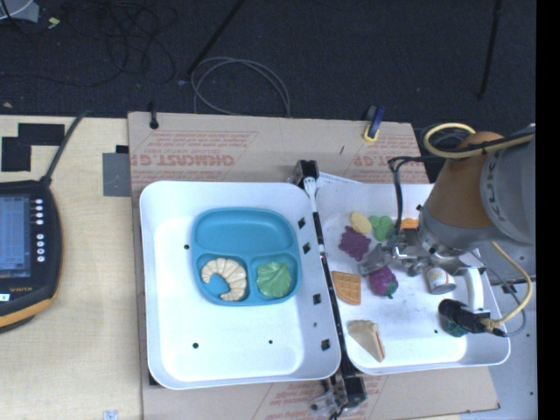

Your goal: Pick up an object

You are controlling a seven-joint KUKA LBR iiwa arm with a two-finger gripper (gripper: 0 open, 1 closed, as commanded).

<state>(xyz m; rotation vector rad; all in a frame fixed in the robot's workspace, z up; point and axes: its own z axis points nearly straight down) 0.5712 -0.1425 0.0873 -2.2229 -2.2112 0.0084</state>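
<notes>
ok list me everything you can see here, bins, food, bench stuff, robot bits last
bins: 2, white, side by side on the bench
divided plate: 1, blue, in the left bin
croissant: 1, tan, plate's lower left compartment
lettuce piece: 1, green, plate's lower right compartment
purple toys: 2, right bin, one beside the claw
yellow toy: 1, right bin, top
green toy: 1, right bin, beside the yellow one
waffle: 1, orange, right bin's left side
sandwich wedge: 1, beige, right bin, bottom
control pendant: 1, black and orange, far left
cables: several, black floor above the bench
arm: 1, grey with orange band, from the right
claw: 1, low over the right bin
</notes>
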